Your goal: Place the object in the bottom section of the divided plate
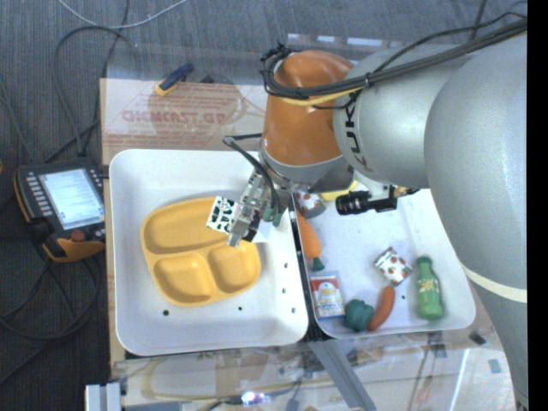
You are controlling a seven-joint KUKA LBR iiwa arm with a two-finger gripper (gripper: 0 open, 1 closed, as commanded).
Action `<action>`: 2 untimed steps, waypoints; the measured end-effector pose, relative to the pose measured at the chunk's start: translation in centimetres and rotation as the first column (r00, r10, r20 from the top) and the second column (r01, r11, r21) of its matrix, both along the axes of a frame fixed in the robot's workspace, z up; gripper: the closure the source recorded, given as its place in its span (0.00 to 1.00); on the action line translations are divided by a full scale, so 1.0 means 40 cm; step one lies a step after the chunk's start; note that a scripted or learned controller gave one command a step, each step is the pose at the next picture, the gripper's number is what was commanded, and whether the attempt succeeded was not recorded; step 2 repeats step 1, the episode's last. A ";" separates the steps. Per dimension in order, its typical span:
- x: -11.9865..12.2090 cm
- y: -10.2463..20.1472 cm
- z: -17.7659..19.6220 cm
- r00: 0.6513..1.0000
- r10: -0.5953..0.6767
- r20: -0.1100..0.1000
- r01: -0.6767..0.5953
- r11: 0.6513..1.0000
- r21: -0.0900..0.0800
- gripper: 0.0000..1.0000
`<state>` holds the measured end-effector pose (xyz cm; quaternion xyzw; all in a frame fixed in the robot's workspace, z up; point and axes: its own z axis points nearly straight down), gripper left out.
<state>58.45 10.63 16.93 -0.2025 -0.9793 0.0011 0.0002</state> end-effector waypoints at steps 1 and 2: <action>0.001 0.001 0.001 1.000 0.000 0.001 0.000 1.000 0.001 0.00; 0.001 0.001 0.001 1.000 0.000 0.001 0.000 1.000 0.001 0.00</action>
